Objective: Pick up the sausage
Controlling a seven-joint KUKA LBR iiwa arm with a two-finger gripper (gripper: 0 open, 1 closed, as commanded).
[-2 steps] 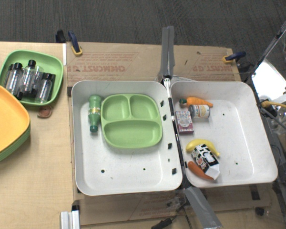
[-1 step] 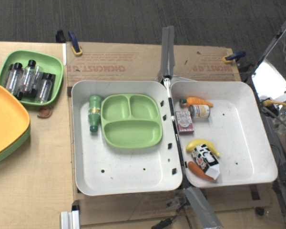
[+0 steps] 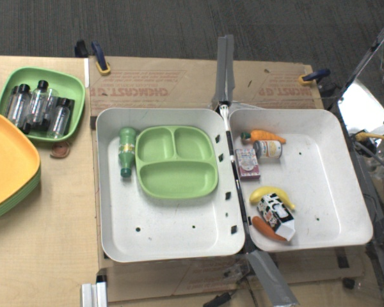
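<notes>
The sausage (image 3: 267, 229) is a short reddish-orange piece lying at the near left corner of the right bin (image 3: 326, 171). A black-and-white patterned pack (image 3: 277, 213) rests against its upper side and partly covers it. A yellow banana (image 3: 271, 195) lies just beyond that pack.
Farther back in the right bin are a pink box (image 3: 246, 163), a small can (image 3: 269, 149) and an orange carrot (image 3: 267, 135). The left bin (image 3: 166, 235) holds a green divided plate (image 3: 177, 162) and a green bottle (image 3: 126, 151). A green tray of bottles (image 3: 41, 104) and orange plates (image 3: 6, 165) sit at the far left.
</notes>
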